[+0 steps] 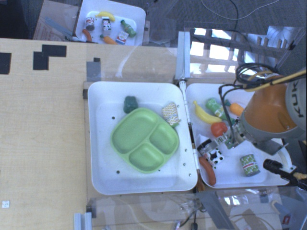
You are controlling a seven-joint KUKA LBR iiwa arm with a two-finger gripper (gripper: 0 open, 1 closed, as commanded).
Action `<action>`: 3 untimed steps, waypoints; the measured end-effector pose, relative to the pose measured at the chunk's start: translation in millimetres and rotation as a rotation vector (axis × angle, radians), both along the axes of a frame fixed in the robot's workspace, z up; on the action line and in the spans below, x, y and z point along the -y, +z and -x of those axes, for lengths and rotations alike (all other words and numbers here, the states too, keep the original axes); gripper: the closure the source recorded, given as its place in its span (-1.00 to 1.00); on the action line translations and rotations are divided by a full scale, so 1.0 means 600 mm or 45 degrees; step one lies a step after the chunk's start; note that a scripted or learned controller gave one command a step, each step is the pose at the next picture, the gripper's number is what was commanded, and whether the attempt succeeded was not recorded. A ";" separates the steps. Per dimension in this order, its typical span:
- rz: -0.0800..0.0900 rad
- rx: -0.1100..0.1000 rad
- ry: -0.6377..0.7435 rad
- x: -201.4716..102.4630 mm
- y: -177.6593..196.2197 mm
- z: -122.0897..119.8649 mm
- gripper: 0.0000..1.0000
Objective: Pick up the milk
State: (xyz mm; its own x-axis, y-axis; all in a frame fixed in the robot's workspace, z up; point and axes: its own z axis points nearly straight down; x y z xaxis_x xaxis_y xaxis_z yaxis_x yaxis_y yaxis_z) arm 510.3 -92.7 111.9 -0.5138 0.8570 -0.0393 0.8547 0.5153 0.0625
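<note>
Two bins, milk carton at the gripper's tip

Two shallow white bins sit side by side on the bench in the camera view. The right bin (268, 181) holds the milk (214, 156), a small carton with black-and-white cow patches, lying near that bin's left wall toward its front. The gripper (230, 140) hangs just up and to the right of the carton, so close that its lower end seems to meet the carton's upper corner; whether they touch cannot be told. Whether the claw is open or closed cannot be told either, since its tip is a blur of metal, and nothing shows between its parts.

The carton lies on its side, its long axis running on a slant from upper left to lower right. Which end is the top is too small to tell.

Around it the bin is crowded. A sausage (207, 170) lies just beside the carton's lower left, along the bin wall. A red tomato (218, 128) sits just above the carton, beside the gripper. A banana (206, 115) curves above that, with a green bottle (213, 105) and an orange piece (236, 109) near it. A small green can (249, 165) stands well to the right.

The left bin (103, 176) holds a green divided plate (144, 139), a dark green block (130, 104) and a patterned packet (170, 113).
</note>
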 end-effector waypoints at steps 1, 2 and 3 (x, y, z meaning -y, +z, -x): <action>-0.001 -0.083 0.010 -0.034 0.125 -0.120 -1.00; 0.007 -0.081 0.174 0.008 0.000 -0.092 -1.00; 0.016 -0.007 0.172 0.018 -0.003 -0.045 -1.00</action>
State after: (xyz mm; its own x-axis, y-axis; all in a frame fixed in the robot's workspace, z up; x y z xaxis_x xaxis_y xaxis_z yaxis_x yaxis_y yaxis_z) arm 537.3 -103.5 110.4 -0.6247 0.7795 -0.0468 0.7779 0.6264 0.0509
